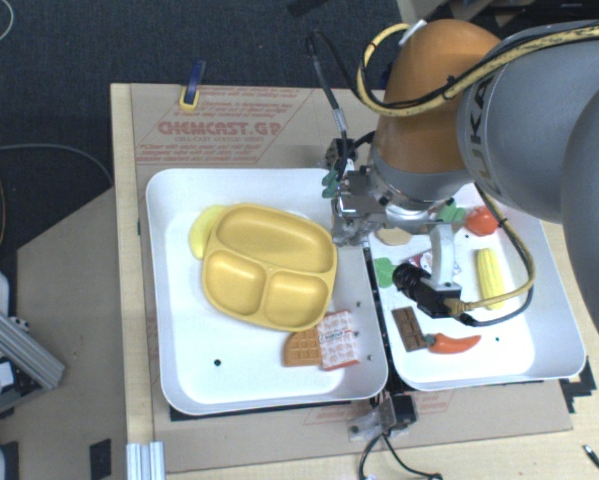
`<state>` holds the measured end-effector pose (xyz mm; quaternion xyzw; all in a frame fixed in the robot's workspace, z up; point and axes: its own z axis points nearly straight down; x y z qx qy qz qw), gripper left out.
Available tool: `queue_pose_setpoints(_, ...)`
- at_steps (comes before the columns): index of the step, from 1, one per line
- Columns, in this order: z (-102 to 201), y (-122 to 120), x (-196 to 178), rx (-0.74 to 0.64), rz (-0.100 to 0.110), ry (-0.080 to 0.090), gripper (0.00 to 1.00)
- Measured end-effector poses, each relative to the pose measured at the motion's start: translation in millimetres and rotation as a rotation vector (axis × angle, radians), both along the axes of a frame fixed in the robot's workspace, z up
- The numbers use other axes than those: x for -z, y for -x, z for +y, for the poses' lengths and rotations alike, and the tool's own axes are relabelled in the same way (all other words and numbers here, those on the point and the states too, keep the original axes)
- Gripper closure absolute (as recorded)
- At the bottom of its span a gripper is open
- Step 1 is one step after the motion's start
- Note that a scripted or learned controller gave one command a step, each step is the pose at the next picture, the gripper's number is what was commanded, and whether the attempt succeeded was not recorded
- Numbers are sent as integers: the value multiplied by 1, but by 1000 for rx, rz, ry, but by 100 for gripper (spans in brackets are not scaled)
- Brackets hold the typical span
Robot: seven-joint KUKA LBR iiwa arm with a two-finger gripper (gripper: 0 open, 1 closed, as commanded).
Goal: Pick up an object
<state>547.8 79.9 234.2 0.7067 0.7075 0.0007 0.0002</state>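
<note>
- Big grey arm (539, 118) with an orange band (434, 68), reaching in from the right, above the inner end of the right bin.
- Brown board (239, 128) under both bins, with red letters on it.
- White left bin (179, 348) and white right bin (549, 338), side by side, touching.
- Yellow plate (269, 265) with three dips, lying in the middle of the left bin.
- Gripper (351, 213) low down under the orange band, right over the edge where the two bins meet, just beside the plate's right rim. Open or closed: cannot tell. Nothing seen held in it.
- Yellow toy corn (491, 271) in the right bin, near the far side.
- Red and white packet (337, 340) in the left bin, just below the plate, touching a brown waffle piece (301, 349).
- Red toy chili (454, 344) near the front of the right bin, just beside a brown chocolate bar (409, 328).
- Small green block (383, 271) by the right bin's left wall.
</note>
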Motion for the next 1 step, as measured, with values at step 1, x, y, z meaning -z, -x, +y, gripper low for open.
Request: queue_pose_setpoints(1,-6,-5,1,1,0,0,100)
